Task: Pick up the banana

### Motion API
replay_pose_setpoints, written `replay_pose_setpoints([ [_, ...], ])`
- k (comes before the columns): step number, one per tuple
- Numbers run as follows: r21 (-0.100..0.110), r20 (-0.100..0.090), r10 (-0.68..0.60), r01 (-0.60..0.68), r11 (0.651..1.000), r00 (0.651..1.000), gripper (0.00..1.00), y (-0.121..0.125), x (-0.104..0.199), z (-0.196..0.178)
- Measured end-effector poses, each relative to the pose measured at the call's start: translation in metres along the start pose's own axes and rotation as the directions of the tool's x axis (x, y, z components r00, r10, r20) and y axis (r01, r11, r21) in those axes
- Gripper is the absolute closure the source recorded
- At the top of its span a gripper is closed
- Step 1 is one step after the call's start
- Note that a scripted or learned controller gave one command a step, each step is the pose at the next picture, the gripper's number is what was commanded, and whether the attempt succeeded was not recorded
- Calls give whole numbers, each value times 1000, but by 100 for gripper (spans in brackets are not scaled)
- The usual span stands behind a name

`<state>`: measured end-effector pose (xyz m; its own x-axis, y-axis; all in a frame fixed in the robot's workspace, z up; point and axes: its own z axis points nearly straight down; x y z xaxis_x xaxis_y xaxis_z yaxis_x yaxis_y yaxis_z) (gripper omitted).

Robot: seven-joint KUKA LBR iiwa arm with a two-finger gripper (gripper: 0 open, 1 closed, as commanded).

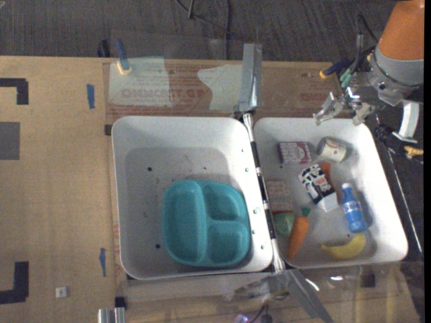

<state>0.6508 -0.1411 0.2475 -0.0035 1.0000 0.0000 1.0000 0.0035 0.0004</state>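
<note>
A: Gripper position?

B: Gripper [342, 110] up at the far rim of the right bin [394, 200], fingers spread apart, nothing between them.

A: And the banana?

B: Banana [345, 247] flat in the near corner of the right bin, well apart from the gripper. Just beside a blue bottle [352, 208], with a carrot [298, 234] to its left.

A: Left bin?

B: Left bin [135, 153] holding a teal divided tray [204, 223].

The bins [135, 140] look like smooth, slightly glossy white plastic; the teal tray [202, 222] is matt plastic (the bench [54, 180] resembles pale, unvarnished wood); the banana [345, 247] shines waxily.
</note>
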Motion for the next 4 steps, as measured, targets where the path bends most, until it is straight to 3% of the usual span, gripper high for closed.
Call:
replay_pose_setpoints([
  [1, 0, 0, -29, 29, 1000, 1000, 0, -60, -43, 112],
  [2, -4, 3, 40, -40, 999, 999, 0, -5, -81, -14],
  [3, -1, 2, 6, -6, 1000, 1000, 0, 7, -62, -2],
  [4, 0, 0, -105, 105, 994, 994, 0, -63, -43, 81],
])
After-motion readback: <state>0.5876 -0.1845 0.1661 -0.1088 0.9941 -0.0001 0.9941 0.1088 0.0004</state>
